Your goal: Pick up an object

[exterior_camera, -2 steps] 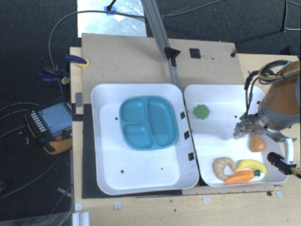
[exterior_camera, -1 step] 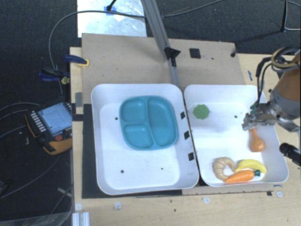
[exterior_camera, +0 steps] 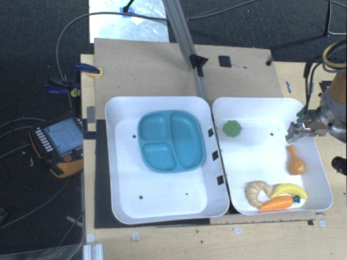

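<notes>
The right bin [exterior_camera: 255, 108] holds several toy foods. A green broccoli floret [exterior_camera: 232, 128] lies near its back left corner. An orange drumstick [exterior_camera: 295, 161] rests by the right wall. At the front sit a tan croissant [exterior_camera: 257, 191], a yellow banana [exterior_camera: 289, 190] and an orange carrot [exterior_camera: 276, 202], bunched together. My gripper [exterior_camera: 297, 131] hangs over the right bin's right side, just above and behind the drumstick, apart from it.
The left bin [exterior_camera: 122, 188] carries a blue divided plate [exterior_camera: 171, 141]. A grey pole [exterior_camera: 181, 28] slants across the back of the bench. Cables, clamps and a handheld device [exterior_camera: 58, 145] lie on the dark floor to the left.
</notes>
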### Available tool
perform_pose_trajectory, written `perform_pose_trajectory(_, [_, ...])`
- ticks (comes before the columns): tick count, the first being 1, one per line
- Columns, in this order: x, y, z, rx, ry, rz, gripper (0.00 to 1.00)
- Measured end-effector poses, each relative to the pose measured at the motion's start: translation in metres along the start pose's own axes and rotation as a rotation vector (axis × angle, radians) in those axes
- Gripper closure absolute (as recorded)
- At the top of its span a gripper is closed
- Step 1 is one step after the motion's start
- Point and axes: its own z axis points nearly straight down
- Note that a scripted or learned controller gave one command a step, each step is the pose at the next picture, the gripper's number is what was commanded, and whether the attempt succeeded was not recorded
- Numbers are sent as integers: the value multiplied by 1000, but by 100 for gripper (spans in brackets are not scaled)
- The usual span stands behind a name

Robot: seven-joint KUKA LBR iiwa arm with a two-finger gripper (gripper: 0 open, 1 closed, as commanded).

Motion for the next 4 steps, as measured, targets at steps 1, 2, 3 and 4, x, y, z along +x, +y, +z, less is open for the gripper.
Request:
perform_pose_trajectory(1, [50, 4, -9, 3, 3, -6, 100])
perform_pose_trajectory(2, [107, 14, 2, 5, 4, -6, 100])
perform_pose_trajectory(3, [152, 21, 6, 5, 4, -4, 100])
perform_pose_trajectory(4, [208, 31, -5, 3, 5, -6, 100])
